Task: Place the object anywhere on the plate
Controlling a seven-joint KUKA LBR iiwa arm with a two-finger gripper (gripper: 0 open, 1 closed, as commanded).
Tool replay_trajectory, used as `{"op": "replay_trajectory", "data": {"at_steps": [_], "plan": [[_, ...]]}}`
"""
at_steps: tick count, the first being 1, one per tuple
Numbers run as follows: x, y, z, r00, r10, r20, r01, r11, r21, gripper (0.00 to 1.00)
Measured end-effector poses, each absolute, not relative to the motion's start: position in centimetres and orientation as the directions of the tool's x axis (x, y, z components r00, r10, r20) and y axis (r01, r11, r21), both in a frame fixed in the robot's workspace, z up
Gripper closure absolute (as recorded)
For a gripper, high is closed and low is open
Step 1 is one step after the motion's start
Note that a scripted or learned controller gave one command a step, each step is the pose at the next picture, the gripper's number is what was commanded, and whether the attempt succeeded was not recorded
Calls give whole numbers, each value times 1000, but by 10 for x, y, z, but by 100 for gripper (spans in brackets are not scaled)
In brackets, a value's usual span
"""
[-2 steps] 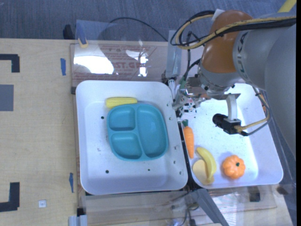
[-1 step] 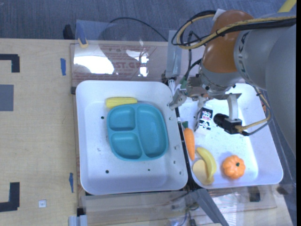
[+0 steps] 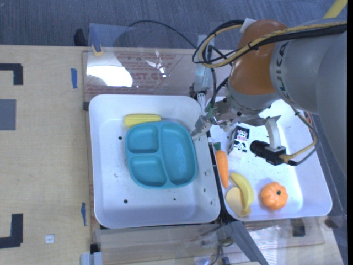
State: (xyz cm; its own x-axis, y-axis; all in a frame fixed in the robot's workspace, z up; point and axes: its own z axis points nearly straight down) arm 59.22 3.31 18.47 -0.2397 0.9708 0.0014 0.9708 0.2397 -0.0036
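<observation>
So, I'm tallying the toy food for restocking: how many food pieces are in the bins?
4. Corn cob in the left bin, touching the blue plate's far edge. Carrot, banana and small pumpkin in the right bin. The arm may hide more.

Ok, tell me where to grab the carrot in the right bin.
Grip the carrot across its thicker upper half, coming straight down from above. It lies flat, lengthwise along the right bin left wall, so close across its narrow width; the banana crowds its lower tip.

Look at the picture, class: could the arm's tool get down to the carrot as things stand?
Probably yes. The carrot lies uncovered at the right bin's left edge, just below the tool; the banana sits beside its lower end.
</observation>
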Motion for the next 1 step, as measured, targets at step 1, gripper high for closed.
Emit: {"op": "replay_trajectory", "data": {"at_steps": [1], "plan": [[592, 33, 185, -240, 971, 1, 971, 240, -4, 0]]}}
